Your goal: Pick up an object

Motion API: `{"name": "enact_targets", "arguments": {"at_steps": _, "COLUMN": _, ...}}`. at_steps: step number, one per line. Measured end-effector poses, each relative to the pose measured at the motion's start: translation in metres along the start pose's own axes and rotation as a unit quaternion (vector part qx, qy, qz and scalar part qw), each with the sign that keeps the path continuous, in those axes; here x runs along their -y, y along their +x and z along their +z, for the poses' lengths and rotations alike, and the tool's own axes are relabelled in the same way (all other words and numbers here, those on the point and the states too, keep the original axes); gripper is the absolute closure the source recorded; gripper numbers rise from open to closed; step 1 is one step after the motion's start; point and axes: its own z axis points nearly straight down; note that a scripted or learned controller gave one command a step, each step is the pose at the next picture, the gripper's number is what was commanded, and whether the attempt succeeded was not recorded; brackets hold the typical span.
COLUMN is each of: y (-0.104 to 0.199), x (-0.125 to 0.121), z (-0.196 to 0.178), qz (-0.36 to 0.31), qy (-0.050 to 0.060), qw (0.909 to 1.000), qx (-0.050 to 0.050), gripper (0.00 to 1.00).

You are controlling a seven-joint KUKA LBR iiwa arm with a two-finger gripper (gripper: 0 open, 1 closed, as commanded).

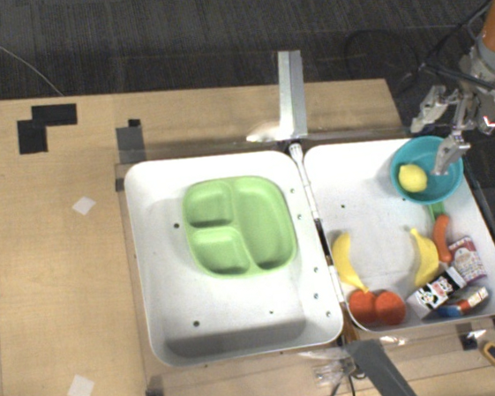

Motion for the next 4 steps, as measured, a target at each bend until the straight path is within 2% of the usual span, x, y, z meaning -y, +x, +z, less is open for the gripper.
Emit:
{"name": "enact_targets", "arguments": {"at_steps": 1, "y": -0.015, "x": 0.015, "z": 0.153, "qz": -0.091, "qy": 0.001, "qw": 0.9958, "qx": 0.003, "gripper": 0.0}}
{"name": "enact_targets", "arguments": {"at_steps": 2, "y": 0.018, "x": -0.02, "z": 0.162, "qz": -0.103, "qy": 0.002, "qw": 0.9946, "qx": 0.005, "gripper": 0.0}}
{"name": "enact_targets", "arguments": {"at_steps": 3, "y": 0.06, "x": -0.051, "z": 0.161, "qz": -0.068, "qy": 0.002, "qw": 0.9977, "qx": 0.006, "gripper": 0.0}}
{"name": "enact_targets", "arguments": {"at_steps": 4, "y": 0.11, "x": -0.099, "z": 0.161, "qz": 0.008, "qy": 0.001, "qw": 0.9999, "qx": 0.007, "gripper": 0.0}}
